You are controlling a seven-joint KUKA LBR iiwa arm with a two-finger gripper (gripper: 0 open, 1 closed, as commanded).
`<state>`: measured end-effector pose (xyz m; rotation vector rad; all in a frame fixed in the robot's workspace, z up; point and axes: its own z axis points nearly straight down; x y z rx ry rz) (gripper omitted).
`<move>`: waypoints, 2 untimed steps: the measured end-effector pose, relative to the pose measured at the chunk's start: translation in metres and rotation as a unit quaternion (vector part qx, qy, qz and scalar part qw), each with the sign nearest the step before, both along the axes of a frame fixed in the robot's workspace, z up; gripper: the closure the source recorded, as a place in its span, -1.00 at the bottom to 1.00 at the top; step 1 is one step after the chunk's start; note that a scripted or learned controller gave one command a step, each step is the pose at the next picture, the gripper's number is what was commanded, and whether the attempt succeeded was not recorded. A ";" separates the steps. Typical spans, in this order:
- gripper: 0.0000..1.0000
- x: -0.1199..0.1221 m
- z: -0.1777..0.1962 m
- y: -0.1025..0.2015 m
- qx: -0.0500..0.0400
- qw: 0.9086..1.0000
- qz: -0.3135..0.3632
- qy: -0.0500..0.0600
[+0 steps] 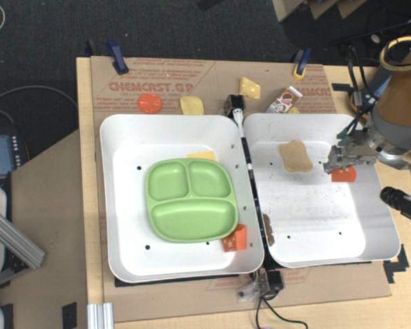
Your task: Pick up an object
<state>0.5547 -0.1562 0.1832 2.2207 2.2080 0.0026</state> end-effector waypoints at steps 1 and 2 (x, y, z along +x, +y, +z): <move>1.00 0.089 0.009 0.030 0.002 1.000 0.006 0.000; 1.00 0.013 0.013 0.113 0.005 1.000 0.006 0.008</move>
